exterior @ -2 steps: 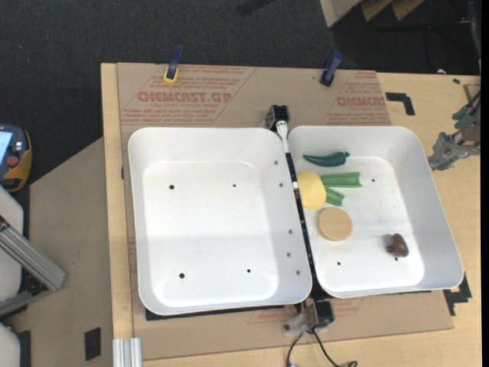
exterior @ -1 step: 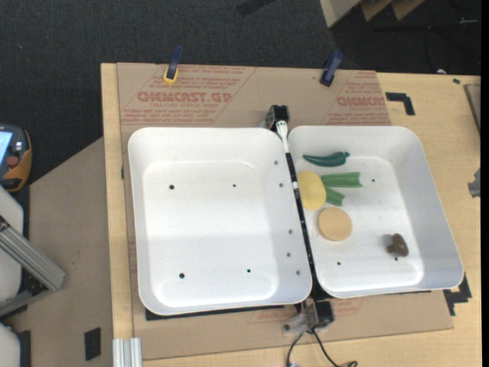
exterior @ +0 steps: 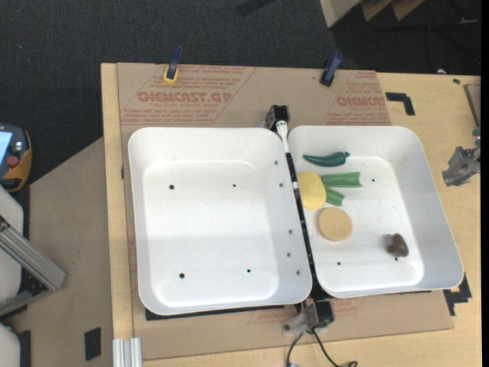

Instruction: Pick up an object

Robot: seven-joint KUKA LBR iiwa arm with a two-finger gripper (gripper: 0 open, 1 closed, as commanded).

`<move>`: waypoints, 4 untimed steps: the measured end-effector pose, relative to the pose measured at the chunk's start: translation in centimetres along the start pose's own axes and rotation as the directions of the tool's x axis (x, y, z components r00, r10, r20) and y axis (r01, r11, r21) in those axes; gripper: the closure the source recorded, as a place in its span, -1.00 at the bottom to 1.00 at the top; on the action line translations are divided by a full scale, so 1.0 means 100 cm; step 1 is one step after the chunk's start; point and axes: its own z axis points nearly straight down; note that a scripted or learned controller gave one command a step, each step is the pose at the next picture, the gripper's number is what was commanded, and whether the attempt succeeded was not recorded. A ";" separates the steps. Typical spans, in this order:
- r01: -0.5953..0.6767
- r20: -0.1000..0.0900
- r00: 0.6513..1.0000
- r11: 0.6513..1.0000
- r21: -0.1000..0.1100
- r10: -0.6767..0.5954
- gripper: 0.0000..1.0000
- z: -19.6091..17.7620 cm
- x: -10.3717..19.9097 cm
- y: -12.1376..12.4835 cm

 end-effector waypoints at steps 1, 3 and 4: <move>0.001 -0.001 1.000 1.000 0.000 -0.001 1.00 -0.027 0.058 0.001; 0.001 -0.003 1.000 1.000 0.011 -0.001 1.00 -0.014 0.192 0.000; -0.004 -0.001 1.000 1.000 0.010 0.004 1.00 0.000 0.212 0.000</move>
